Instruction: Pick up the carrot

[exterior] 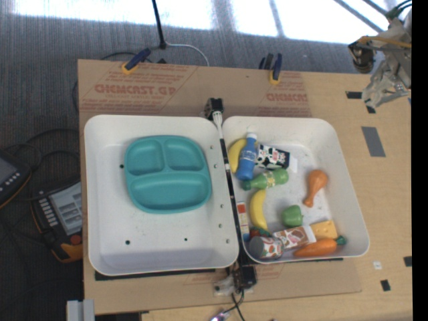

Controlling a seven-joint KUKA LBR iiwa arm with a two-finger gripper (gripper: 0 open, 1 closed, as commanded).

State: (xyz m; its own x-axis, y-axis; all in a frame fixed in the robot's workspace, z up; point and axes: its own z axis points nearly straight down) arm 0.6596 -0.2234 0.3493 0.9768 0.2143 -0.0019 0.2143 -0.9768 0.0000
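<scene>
The carrot lies along the near edge of the right bin, touching a cheese wedge just behind it and a small carton to its left. Farther back sit a green pepper, banana and drumstick. The end effector hangs well apart at the far right over the counter; whether its jaws are apart or together I cannot tell.

you'll find the carrot hemmed in against the right bin's near wall, cheese wedge and a carton seemingly touching it; room above is open.
</scene>
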